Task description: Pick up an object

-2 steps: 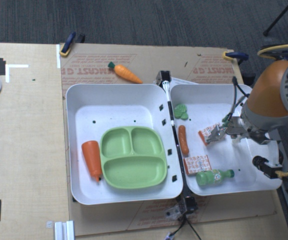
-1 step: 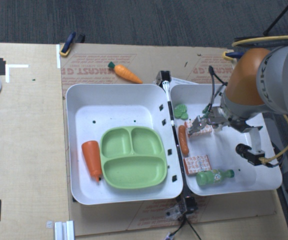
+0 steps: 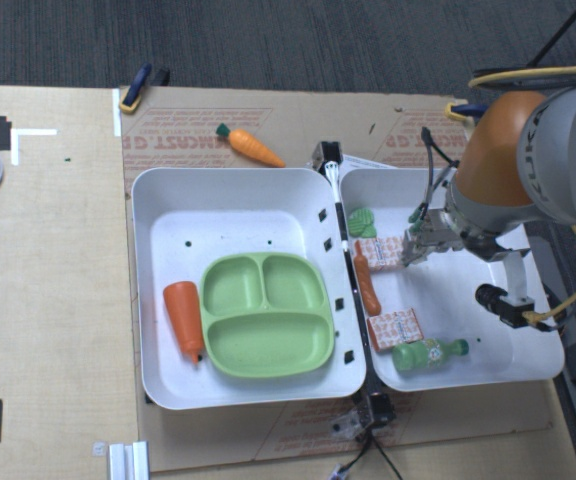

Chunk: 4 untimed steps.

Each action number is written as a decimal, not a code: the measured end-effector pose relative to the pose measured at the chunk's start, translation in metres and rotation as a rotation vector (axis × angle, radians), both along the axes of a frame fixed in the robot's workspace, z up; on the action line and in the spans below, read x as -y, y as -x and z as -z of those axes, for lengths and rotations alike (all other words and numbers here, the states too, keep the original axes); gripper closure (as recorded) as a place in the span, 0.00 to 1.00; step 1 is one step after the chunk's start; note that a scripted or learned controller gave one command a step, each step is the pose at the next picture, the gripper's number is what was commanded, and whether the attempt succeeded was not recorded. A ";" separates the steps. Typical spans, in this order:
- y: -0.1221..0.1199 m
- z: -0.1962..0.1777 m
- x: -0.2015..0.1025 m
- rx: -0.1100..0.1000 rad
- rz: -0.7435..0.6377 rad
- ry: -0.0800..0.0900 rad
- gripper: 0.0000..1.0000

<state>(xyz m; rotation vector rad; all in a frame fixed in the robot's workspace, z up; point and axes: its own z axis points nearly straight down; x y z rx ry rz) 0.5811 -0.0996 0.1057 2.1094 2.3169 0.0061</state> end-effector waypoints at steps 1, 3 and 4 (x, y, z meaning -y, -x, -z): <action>0.000 0.000 0.000 0.000 0.000 0.000 0.00; 0.023 -0.086 -0.082 -0.008 -0.095 -0.002 0.00; 0.023 -0.086 -0.082 -0.008 -0.094 -0.001 0.00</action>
